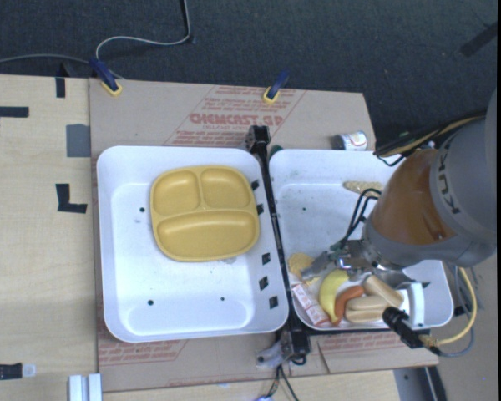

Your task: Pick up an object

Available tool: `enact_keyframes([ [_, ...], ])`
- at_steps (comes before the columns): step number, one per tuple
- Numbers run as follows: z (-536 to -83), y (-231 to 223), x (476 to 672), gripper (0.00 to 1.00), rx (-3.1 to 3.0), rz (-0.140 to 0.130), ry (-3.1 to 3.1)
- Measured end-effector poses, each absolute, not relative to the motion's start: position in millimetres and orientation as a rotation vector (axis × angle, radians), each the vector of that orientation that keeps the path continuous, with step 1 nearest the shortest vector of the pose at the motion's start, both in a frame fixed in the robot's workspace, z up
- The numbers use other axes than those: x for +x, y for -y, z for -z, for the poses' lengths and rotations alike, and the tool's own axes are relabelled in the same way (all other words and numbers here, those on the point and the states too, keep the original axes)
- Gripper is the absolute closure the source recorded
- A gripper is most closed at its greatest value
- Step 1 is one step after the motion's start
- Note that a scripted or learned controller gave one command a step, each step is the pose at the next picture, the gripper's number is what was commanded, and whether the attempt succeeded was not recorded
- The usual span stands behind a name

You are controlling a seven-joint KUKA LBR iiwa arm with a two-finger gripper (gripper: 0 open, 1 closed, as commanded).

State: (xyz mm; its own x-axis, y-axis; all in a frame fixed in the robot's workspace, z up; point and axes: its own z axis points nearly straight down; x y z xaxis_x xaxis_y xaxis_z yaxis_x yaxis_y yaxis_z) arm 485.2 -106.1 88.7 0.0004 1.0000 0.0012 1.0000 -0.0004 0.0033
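Down at the near corner of the right-hand bin (317, 174), the gripper (344, 261) hangs low over a heap of toy food: a banana (329, 291), a hot dog (369, 299) and a packet (305, 301) against the bin's dividing wall. Whether it is grasping anything I cannot tell. Across that wall, a yellow divided plate (205, 211) lies flat in the left bin (121, 249).

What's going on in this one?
The arm reaches into the right bin, its gripper low over a cluster of toy food near the bin's front edge: a banana, a hot dog and a few other pieces. Nothing looks lifted yet. The left bin holds a yellow divided plate, untouched.
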Motion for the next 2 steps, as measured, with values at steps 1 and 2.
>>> enact_keyframes([
  [1,-87,132,485.6,0.00,2.217,-0.005,-2.218],
  [2,-87,128,577.0,0.00,2.215,-0.005,-2.219],
])
